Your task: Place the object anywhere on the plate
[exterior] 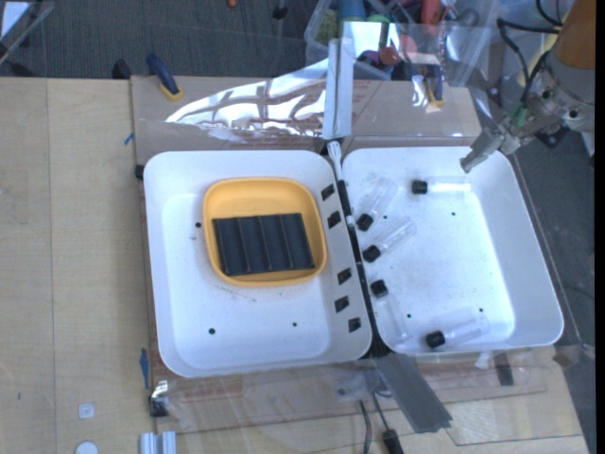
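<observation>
1. The left bin point(180, 339) is holding a yellow plate point(265, 197) set toward its back half, and a dark ribbed object point(263, 244) is lying flat on that plate, covering most of its floor

2. The plate's rim is standing clear of the bin wall on every side, with the widest bare strip running along the bin's near edge

3. The right bin point(529, 291) is carrying several clear tubes with black caps: one point(437, 187) near the back wall, a few point(378, 218) crowding the divider between the bins, and one point(456, 333) near the front edge

4. The middle and right of that bin's floor are lying open

5. The gripper point(475, 157) is hanging at the back right corner of the right bin, just over its rim, well apart from the plate; whether it is wide or narrow I cannot tell

6. The arm point(567, 36) is reaching in from the upper right, cables trailing around it
</observation>
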### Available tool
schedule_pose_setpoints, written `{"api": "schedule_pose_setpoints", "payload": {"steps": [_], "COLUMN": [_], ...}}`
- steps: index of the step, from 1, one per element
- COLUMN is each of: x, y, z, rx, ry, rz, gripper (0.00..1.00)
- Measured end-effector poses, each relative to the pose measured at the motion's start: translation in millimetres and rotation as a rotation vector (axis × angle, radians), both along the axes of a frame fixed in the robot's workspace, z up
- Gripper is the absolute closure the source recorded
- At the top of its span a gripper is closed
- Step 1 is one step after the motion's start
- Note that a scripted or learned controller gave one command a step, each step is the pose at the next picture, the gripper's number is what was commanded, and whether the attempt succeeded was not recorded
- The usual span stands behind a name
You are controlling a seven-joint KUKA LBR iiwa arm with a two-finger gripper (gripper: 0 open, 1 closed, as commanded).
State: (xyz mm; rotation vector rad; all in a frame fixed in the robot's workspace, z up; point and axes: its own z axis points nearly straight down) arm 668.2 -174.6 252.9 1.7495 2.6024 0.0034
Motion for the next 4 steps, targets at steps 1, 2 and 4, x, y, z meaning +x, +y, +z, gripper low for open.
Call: {"api": "schedule_pose_setpoints", "payload": {"steps": [1, 2, 4], "x": [-0.5, -1.2, -1.2], "y": [-34.4, -48.5, -48.9], "z": [66.5, 7.8, 8.0], "rx": [-0.002, 0.0, -0.001], "ry": [-0.002, 0.003, 0.003], "rz": [0.255, 0.661, 0.661], "gripper": [0.0, 0.0, 0.0]}}
